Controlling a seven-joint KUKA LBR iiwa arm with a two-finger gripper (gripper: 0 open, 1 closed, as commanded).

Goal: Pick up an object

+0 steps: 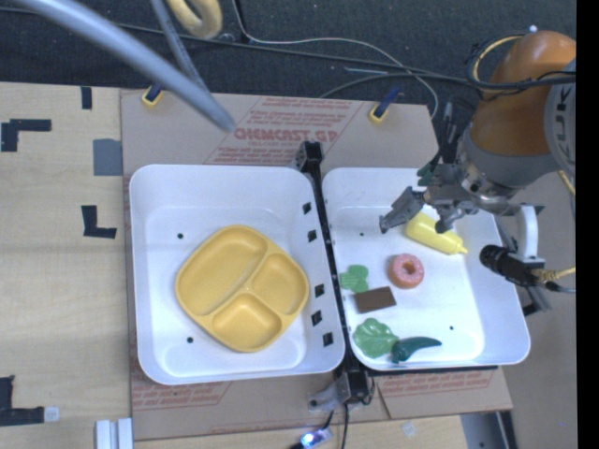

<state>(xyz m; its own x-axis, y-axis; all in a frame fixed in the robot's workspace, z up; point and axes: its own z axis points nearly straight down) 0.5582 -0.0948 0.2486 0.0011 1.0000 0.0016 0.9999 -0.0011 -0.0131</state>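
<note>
The claw (418,215) hides the upper end of the yellow piece (440,238).

Yellow divided tray (242,288), pink doughnut (407,270), brown block (375,299), yellow bottle (436,236), white bins (150,251)

the grey kuka arm with its rounded orange band (524,68) enters from the right of the camera view and bends down toward the upper part of the right-hand side of the bench, its bulky grey wrist section sitting just under the orange part. at its end the dark two-finger pincer (423,216) hangs low and is spread wide, one finger (398,213) angled out to the left and the other (449,215) pointing down on the right. a black cylindrical fitting (505,263) on a pale bracket juts from the wrist's lower right side, with thin cables looping above the arm.
</note>
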